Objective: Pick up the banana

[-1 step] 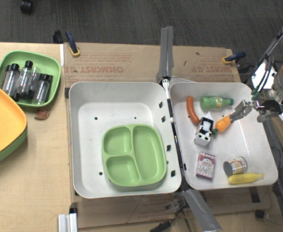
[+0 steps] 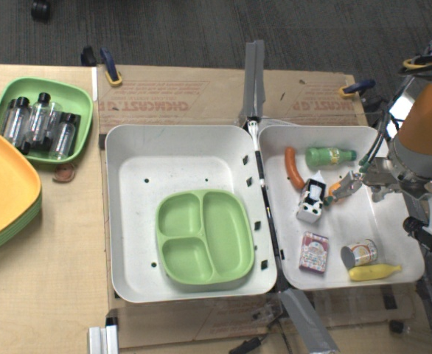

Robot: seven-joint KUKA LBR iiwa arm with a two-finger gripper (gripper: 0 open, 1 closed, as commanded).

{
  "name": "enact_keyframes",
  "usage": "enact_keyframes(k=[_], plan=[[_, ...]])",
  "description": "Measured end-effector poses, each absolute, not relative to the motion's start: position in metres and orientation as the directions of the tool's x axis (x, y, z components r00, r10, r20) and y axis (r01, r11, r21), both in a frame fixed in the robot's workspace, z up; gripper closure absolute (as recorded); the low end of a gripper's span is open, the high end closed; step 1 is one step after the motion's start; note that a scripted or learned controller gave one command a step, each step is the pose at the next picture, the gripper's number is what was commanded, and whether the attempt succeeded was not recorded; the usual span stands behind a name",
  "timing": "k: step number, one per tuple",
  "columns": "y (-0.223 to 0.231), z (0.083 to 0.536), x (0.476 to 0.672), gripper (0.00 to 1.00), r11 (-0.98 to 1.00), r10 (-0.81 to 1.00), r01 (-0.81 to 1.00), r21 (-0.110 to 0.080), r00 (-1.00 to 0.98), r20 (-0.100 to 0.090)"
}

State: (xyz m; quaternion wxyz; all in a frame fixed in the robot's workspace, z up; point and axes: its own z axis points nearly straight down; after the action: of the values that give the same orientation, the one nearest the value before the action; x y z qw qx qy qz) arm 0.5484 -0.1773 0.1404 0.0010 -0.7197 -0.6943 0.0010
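The yellow banana [image 2: 374, 272] lies flat along the front wall of the right bin [image 2: 393, 220], near its front right corner. A small can [image 2: 359, 254] on its side sits just behind the banana, almost touching it. My gripper [image 2: 351, 183] hangs over the middle of the right bin, well behind the banana and apart from it. A small orange piece [image 2: 336, 190] shows just at its tip. The grey arm with its orange band [image 2: 430, 120] comes in from the right edge.
The right bin also holds an orange sausage-like stick [image 2: 295, 168], a green bottle [image 2: 331, 155], a black-and-white object [image 2: 312, 200] and a pink box [image 2: 314, 253]. A green divided tray [image 2: 205, 236] lies in the left bin. Bottles in a green dish [image 2: 43, 120] and yellow plates [image 2: 6, 198] sit far left.
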Motion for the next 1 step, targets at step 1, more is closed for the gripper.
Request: enact_keyframes(k=[1], plan=[[-0.166, 0.1005, 0.5884, 0.0, -0.055, 0.998, 0.998, -0.001, 0.055, -0.001]])
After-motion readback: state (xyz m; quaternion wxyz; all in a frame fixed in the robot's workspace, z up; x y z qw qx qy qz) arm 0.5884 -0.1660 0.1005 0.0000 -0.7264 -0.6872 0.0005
